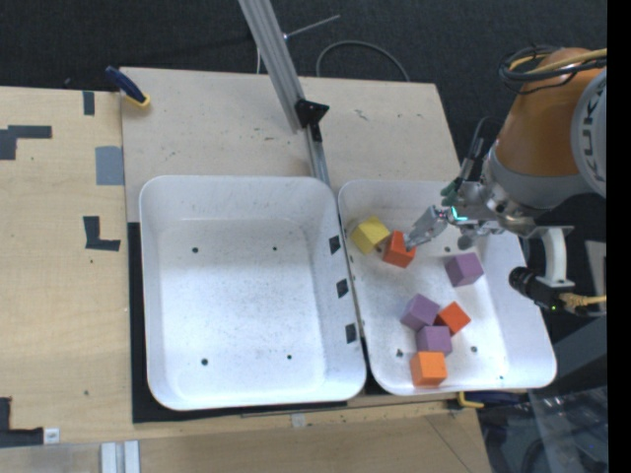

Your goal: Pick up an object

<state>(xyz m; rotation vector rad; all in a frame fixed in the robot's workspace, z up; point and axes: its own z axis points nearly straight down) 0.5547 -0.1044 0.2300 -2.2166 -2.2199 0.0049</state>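
In the right bin [513, 358], toward its far left corner, the gripper [422, 233] reaches down at a slant onto a red-orange block [398, 251], likely its target; a yellow block [372, 235] sits just left; how wide the claw stands, I cannot tell.

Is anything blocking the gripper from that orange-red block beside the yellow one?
Nothing visible does. The gripper sits right at the orange-red foam cube in the right white bin; the yellow foam cube lies on its far side.
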